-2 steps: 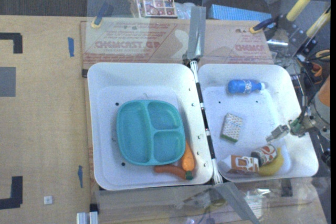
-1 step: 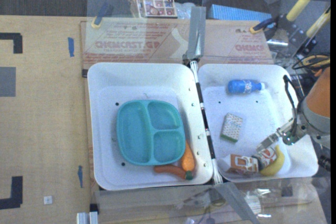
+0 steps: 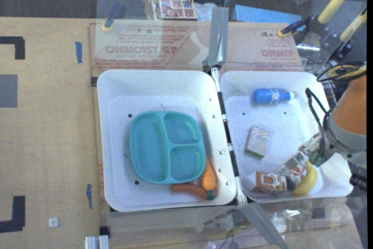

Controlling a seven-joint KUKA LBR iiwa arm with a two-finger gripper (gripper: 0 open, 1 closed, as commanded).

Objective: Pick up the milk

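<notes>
A small milk carton, white with brown and orange print, lies on its side at the front of the right bin. My gripper is low in that bin's front right corner, just right of the carton. It sits over a small white and red item and beside a yellow banana. The grey arm with its orange band comes in from the right edge and hides part of the bin's right wall.
A blue bottle lies at the back of the right bin, and a small green and white box is in its middle. The left bin holds a teal divided plate, with a carrot and a reddish stick at its front right.
</notes>
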